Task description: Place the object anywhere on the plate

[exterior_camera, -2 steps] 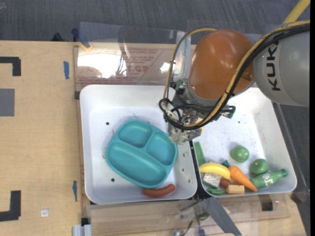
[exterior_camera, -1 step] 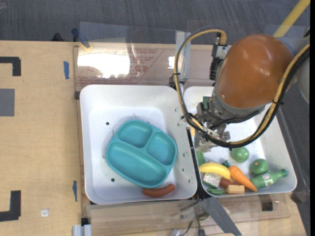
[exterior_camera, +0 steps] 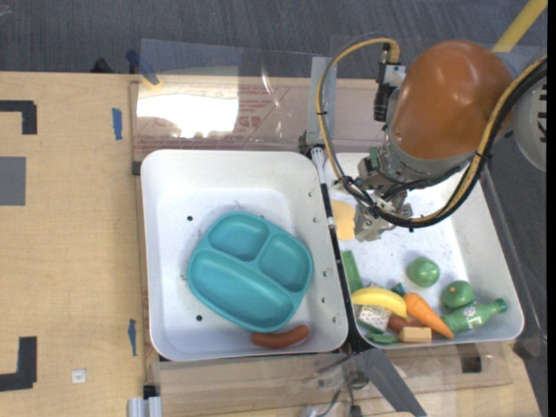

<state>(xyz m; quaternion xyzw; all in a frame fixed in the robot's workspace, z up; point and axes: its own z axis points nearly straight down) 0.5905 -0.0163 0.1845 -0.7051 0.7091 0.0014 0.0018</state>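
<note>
Plate: teal, glossy, three-compartment plastic.

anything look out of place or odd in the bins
A reddish-brown sausage lies in the left white bin, off the teal divided plate, beside its near rim. The plate sits askew. Other toy foods pile in the right bin's near corner.

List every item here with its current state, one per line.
Plate: upright, in left bin, nothing on it.
Sausage: lying beside plate's near rim.
Claw: over right bin, above yellow block.
Banana: lying in right bin.
Carrot: lying flat.
Green bottle: on its side.
</note>
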